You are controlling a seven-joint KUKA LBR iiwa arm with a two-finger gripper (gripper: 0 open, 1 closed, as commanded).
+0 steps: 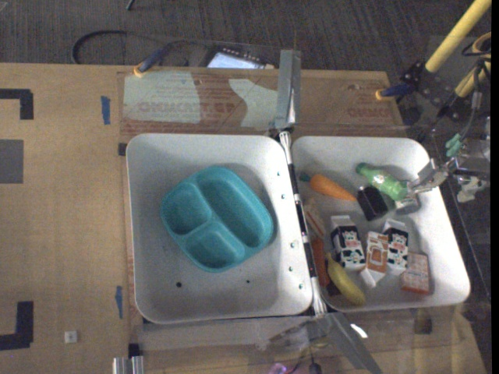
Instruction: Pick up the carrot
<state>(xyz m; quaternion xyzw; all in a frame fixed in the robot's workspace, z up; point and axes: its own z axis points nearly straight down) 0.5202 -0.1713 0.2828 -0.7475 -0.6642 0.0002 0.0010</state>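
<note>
The carrot (334, 187) lies at the right bin's (448, 240) upper left, ungrasped. The gripper (425, 179) hangs well right of it; its opening cannot be judged. You are at approach: move left, then descend.

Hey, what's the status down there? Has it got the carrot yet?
Gripper low in right bin, over green bottle. Carrot not held, lying beside it near the divider. Bottle crowds the carrot's right end.
</note>
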